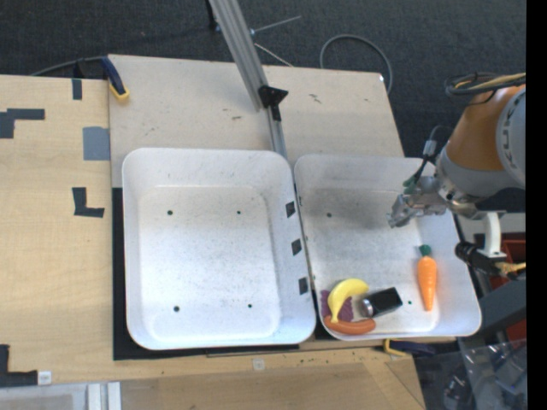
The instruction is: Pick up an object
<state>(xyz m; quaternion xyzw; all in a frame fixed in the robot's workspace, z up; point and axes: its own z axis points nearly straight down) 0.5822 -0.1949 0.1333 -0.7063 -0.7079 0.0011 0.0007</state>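
Note:
The right bin (359,186) holds an orange toy carrot (426,282) near its right wall. In its near left corner lie a yellow banana (345,294), a red sausage-like piece (350,325) and a small black block (382,301), close together. My gripper (402,215) hangs over the right part of this bin, up and left of the carrot and apart from it. Nothing shows between its fingertips.
The left bin (137,229) stands beside the right one, sharing a wall with black clips. A slanted metal pole (244,49) crosses the bench behind the bins. The arm's orange band (479,139) sits at the right edge.

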